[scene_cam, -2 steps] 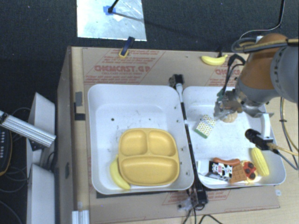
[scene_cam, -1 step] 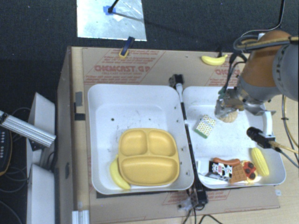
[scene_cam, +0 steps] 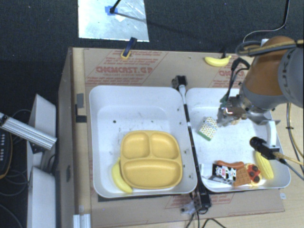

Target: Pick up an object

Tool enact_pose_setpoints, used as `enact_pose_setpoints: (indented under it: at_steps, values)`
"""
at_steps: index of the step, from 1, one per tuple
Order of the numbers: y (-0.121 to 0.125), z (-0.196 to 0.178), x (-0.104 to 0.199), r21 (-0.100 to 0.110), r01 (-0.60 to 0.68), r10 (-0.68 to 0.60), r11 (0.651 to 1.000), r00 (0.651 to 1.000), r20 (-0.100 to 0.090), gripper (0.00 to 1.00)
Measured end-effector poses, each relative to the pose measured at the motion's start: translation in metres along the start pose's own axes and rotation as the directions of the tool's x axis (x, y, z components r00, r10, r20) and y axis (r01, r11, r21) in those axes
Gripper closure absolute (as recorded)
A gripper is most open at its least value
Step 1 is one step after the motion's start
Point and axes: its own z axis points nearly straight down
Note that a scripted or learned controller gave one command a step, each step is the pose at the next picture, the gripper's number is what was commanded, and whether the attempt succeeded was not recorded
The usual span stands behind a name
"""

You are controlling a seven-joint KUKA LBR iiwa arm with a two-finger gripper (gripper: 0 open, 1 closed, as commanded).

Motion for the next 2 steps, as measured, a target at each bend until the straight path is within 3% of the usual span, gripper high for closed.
enact_pose_setpoints:
  at_steps: [1,2]
  values:
    - [-0.025,0.069,-0.008,0.001,-0.003,0.003,1.000,1.000,0.001,1.00]
    - [-0.024,0.059,-0.008,-0.002,-0.002,0.002,1.000,1.000,0.001,1.00]
